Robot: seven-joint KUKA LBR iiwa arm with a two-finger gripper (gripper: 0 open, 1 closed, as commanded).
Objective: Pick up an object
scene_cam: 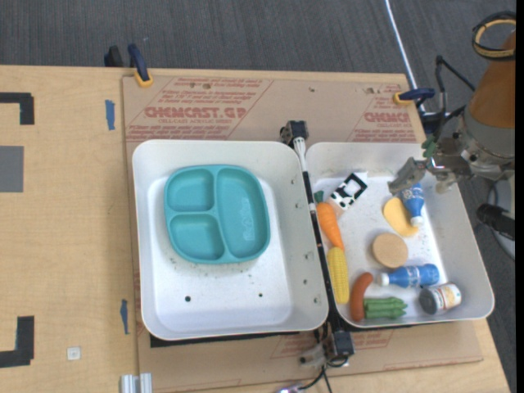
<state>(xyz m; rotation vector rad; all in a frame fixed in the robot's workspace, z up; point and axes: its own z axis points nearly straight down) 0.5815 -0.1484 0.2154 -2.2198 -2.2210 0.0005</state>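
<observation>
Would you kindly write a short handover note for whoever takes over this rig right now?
Gripper: over the right bin's upper right corner, by the blue-and-white bottle; nothing visibly held.
Right bin: carrot, corn cob, yellow piece, round tan disc, second blue bottle.
Left bin: teal divided plate.
Done: nothing picked.
Left: grasp and lift one object.

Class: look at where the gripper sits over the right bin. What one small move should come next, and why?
Probably a short descent: the gripper hangs above the small blue-and-white bottle beside the yellow piece in the right bin, nothing visibly held.
</observation>
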